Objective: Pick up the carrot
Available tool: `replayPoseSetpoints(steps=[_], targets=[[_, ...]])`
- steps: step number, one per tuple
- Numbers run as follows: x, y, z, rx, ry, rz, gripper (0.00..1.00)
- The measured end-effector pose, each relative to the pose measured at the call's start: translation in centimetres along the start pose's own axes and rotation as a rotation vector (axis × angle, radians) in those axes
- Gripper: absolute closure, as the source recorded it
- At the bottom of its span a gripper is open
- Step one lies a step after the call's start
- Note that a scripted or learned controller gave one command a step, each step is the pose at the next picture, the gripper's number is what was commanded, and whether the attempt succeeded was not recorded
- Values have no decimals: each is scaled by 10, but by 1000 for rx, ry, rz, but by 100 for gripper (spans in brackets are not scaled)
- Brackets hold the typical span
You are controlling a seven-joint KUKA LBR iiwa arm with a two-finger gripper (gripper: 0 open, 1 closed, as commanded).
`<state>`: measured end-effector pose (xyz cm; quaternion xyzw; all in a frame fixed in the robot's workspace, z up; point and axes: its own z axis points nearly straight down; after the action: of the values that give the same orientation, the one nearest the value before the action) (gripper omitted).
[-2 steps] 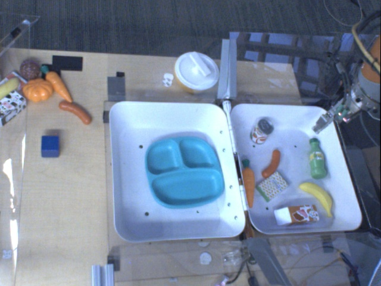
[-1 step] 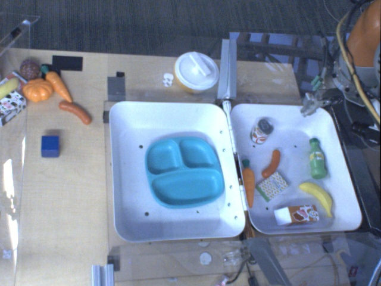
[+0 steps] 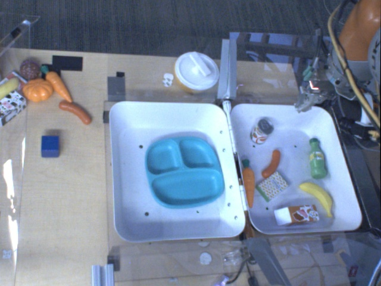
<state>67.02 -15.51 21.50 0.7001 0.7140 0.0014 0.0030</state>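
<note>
Camera view, right bin [image 3: 339,219]: carrot [image 3: 248,185] lies lengthwise against the left wall, leaf end away from the viewer, sausage [image 3: 271,162] and patterned packet [image 3: 273,186] just beside it. Gripper [image 3: 311,94] hangs over the bin's far right corner, well apart from the carrot; finger state cannot be told. Left bin [image 3: 128,219] holds a blue tray [image 3: 184,171], likely a drop spot.

I get even, fairly bright overhead light with soft, faint shadows. The white bins [image 3: 172,115] look slightly washed out, glare streaks the bench [image 3: 36,183] at left, and everything is mildly soft.
</note>
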Motion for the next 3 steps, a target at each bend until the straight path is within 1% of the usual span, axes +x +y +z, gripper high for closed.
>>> replayPoseSetpoints(steps=[1,2,3], targets=[[58,0,8,4,1,192,100],[6,-1,8,2,0,159,100],[68,1,5,4,2,297,100]])
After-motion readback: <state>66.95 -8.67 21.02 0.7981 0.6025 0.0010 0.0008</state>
